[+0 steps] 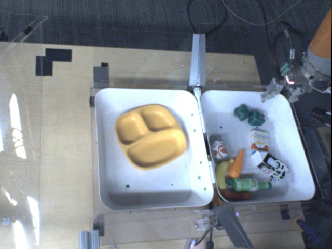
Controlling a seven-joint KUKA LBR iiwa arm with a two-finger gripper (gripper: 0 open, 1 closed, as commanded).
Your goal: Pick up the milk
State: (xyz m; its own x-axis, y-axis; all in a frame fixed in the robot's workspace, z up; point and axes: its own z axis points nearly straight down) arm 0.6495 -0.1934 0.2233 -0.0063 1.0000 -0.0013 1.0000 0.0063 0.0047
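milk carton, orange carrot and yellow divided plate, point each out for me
black-and-white milk carton [273,167], camera view, its patterned side
orange carrot [237,163], camera view, mid-body
yellow divided plate [150,136], camera view, centre ridge

Grey arm [322,66] with an orange band [322,35], pale metal fittings and thin cables at the wrist.

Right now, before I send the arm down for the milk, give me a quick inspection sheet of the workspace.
Surface: wooden bench bearing two white bins side by side.
Job's things: milk carton, cow-patterned, lying in the right bin, untouched.
Clutter: yellow sectioned tray in the left bin; in the right bin a green bottle, carrot, banana, dark green toy, small white carton.
Grippers: gripper above the right bin's far right corner, holding nothing.
Cables: black cables looped on the floor beyond the bench.
Surroundings: dark carpet.
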